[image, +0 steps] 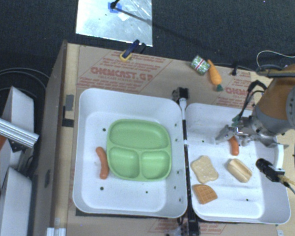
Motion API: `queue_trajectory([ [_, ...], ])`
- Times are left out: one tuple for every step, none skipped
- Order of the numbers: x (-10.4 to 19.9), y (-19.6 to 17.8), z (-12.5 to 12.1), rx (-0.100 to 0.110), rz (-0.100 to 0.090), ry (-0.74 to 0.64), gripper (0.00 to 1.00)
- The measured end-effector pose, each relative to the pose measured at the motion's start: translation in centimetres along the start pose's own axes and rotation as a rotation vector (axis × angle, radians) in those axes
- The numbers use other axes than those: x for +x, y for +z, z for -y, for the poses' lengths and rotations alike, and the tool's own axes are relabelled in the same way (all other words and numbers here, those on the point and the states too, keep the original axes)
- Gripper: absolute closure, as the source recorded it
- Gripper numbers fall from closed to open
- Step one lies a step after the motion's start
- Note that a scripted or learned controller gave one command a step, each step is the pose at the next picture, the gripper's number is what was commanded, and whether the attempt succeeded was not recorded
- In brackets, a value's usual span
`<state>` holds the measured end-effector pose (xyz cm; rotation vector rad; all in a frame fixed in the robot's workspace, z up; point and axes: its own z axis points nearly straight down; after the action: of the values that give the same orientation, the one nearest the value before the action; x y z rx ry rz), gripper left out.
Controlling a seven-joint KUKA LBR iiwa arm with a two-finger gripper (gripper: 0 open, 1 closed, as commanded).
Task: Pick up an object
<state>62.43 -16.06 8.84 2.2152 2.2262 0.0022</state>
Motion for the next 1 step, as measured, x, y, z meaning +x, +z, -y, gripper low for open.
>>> queue_trajectory([
  [-0.04,-1.12,-0.1,-0.003,0.001,-0.002,1.0],
])
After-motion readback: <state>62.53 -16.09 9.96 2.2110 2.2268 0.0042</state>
